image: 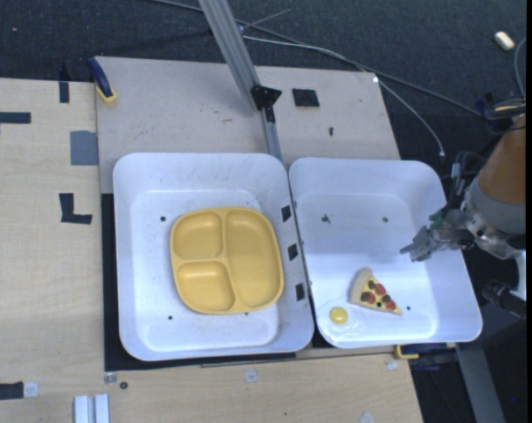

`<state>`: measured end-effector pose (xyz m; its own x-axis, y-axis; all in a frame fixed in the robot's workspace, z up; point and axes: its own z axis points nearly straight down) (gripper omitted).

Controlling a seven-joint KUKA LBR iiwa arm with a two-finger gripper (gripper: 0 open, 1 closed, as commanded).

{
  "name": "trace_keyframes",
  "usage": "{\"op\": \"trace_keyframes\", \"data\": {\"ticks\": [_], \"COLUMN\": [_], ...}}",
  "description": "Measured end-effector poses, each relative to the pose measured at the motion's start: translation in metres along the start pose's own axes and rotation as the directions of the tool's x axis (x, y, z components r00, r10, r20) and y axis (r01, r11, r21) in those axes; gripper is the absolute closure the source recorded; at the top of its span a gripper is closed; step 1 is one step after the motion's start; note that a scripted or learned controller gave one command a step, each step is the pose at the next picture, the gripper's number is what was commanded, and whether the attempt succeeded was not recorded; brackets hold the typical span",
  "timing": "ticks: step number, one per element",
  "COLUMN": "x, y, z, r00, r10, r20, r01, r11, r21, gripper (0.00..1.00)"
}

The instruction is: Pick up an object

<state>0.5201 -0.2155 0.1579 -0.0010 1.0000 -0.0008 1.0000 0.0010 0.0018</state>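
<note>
A toy pizza slice (374, 293) with red toppings lies in the right bin (354, 188), near its front. A small yellow round piece (338, 315) sits just to its front left. My gripper (422, 248) hangs over the right side of that bin, up and to the right of the pizza slice and apart from it. Nothing shows between its fingertips. The grey arm with its orange band (504, 170) comes in from the right edge.
A yellow divided plate (226, 260) lies in the left bin (143, 192). A slanted metal pole (235, 42) and cables cross the bench behind the bins. A yellow clamp (103, 82) sits at the back left corner.
</note>
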Motion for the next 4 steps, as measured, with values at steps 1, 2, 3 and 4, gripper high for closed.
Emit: {"op": "trace_keyframes", "data": {"ticks": [1,2,3,4], "x": [0.008,0.009,0.066,0.111], "y": [-0.002,-0.002,-0.002,0.007], "z": [-0.059,-0.064,-0.057,-0.065], "r00": [1.000,1.000,1.000,1.000], "r10": [-0.001,0.000,-0.003,-0.005], "r20": [0.001,-0.001,-0.001,-0.002], "r01": [0.001,0.000,0.003,0.005], "r11": [1.000,1.000,1.000,1.000], "r21": [-0.002,0.002,0.004,0.003], "gripper": [1.00,1.00,1.00,1.00]}}
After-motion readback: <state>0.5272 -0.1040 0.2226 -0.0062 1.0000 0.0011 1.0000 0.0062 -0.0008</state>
